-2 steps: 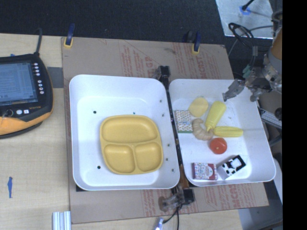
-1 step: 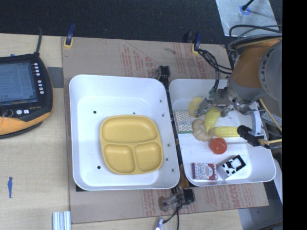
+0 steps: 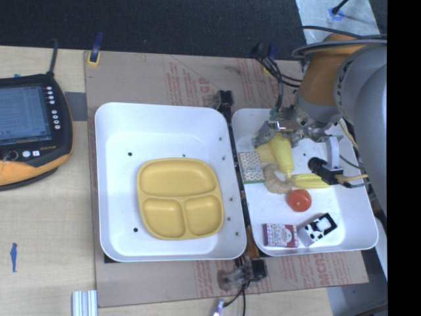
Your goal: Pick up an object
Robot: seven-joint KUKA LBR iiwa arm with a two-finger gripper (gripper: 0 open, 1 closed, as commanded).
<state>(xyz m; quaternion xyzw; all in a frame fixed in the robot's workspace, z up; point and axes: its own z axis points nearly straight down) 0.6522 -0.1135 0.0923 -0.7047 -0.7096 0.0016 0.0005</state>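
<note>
My gripper [image 3: 279,130] reaches down into the back of the right bin [image 3: 355,242], right over the upper end of a yellow bottle [image 3: 283,153] that lies lengthwise below it. Next to the bottle lie a beige ring-shaped piece [image 3: 276,180], a yellow banana-like item [image 3: 308,180] with a black end and a red tomato [image 3: 299,200]. Near the bin's front edge sit a red box [image 3: 279,234] and a black-and-white item [image 3: 318,229]. A patterned card [image 3: 250,166] lies against the bin's left wall.
The left bin [image 3: 118,143] holds a yellow divided tray [image 3: 179,197]. A teach pendant [image 3: 29,127] rests on the bench at the far left. Cables run behind the right bin near the arm's orange band [image 3: 322,78].
</note>
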